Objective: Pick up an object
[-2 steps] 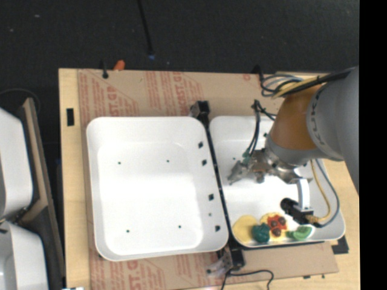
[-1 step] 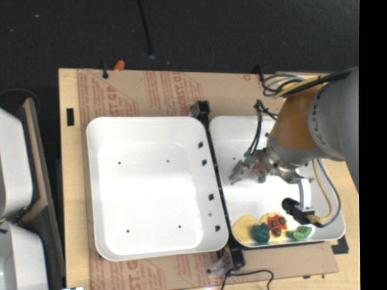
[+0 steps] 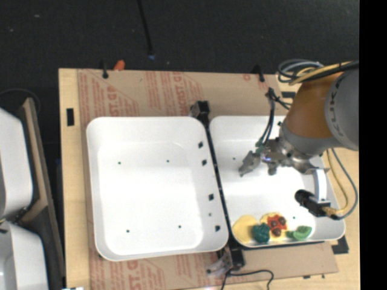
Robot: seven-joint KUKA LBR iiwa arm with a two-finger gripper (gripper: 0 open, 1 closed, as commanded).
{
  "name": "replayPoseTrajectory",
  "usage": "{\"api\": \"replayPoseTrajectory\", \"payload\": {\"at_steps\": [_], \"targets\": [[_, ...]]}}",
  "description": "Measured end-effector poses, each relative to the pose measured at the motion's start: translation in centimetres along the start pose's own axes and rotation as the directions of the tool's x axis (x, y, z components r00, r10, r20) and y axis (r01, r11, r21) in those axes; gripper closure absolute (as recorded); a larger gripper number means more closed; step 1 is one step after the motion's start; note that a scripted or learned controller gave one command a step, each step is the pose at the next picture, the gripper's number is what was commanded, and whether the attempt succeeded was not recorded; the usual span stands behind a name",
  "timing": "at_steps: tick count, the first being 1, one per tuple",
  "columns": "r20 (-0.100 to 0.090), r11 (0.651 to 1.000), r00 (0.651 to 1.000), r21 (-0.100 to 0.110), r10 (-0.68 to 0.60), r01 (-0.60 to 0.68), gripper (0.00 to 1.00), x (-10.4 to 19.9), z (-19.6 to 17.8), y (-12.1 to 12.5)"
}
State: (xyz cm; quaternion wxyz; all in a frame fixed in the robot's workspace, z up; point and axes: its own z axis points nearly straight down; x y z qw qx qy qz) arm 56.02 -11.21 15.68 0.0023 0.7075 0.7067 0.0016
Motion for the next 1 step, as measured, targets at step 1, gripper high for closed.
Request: {"api": "replayPoseTrajectory", "payload": {"at_steps": [1], "targets": [[-0.001, 1.000, 1.000, 0.008, 0.000, 0.000, 0.00, 0.87, 3.05, -2.32]]}}
